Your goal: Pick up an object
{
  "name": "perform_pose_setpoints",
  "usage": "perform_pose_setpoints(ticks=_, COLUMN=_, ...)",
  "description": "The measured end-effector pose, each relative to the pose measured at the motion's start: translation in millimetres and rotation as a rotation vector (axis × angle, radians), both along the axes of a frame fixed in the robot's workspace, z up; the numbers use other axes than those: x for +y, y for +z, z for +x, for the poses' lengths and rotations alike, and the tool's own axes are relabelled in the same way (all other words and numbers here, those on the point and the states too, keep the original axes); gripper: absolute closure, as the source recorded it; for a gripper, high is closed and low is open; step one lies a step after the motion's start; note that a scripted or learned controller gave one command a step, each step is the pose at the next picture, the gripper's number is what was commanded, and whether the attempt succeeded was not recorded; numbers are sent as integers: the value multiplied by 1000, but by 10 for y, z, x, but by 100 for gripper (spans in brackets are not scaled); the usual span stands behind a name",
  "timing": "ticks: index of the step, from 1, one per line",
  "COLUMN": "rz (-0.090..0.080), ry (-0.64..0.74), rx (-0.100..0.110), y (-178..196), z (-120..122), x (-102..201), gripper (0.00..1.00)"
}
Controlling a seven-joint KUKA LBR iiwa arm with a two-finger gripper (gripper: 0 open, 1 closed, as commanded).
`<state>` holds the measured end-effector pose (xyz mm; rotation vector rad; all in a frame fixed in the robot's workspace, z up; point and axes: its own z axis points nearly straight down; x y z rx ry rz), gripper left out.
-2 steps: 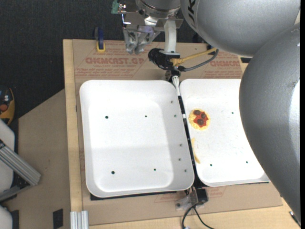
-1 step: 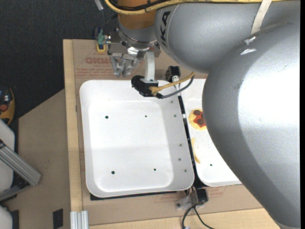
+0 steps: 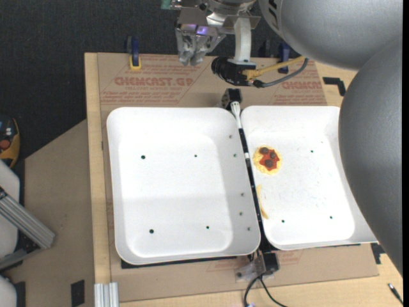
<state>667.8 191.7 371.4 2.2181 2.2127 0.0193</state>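
A small round yellow piece with red and dark toppings, like a toy pizza (image 3: 267,160), lies in the right bin (image 3: 307,222) near its left wall. A thin yellow strip (image 3: 261,202) lies below it along the same wall. My gripper (image 3: 193,56) hangs high above the bench behind the left bin (image 3: 172,235), well away from both objects. Nothing sits between its fingers, which look close together.
A brown board (image 3: 153,75) underlies both bins, with a blue and yellow clamp (image 3: 134,53) at its back left. The large grey arm (image 3: 358,37) covers the upper right. Black clips (image 3: 231,98) join the bins at the middle.
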Motion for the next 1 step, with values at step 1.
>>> perform_pose_setpoints(ticks=1, rz=-5, ry=5, rx=26, y=-972, z=-33, x=324, gripper=100)
